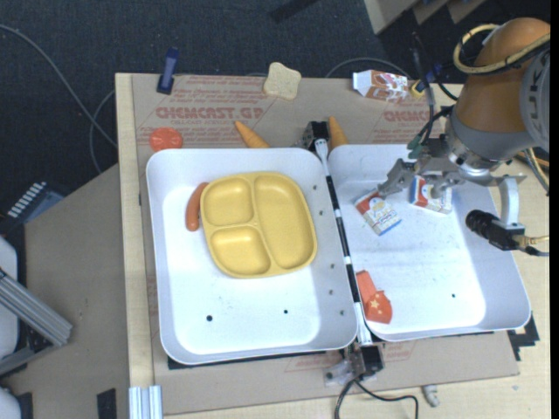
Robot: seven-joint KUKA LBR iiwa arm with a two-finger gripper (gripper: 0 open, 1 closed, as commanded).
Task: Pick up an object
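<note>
The gripper [425, 180] hung low over the far part of the right bin [489, 317], reaching in from the right below the arm [502, 77] and its orange band. Its two fingers stood spread, one a thin grey finger slanting out to the left, the other nearer the wrist, and nothing could be seen pinched between them. Just under the gripper, between the fingers or a little behind them, lay a small red-and-white packet [430, 192]; whether metal touched it could not be told. Just off the left fingertip, down and to the left, lay a carton [378, 213] with a red top, its long axis running slantwise from upper left to lower right, roughly across the line of the outstretched finger. Of the two, the packet was judged the nearer candidate, needing only a short descent and a closing of the fingers, whereas the carton would call for a small shift leftward. Farther from the gripper, toward the near left corner of the same bin, rested a red piece [373, 302] against the wall. Well apart, in the left bin [175, 312], a yellow tray [258, 223] lay with a sausage [192, 209] beside it.
</note>
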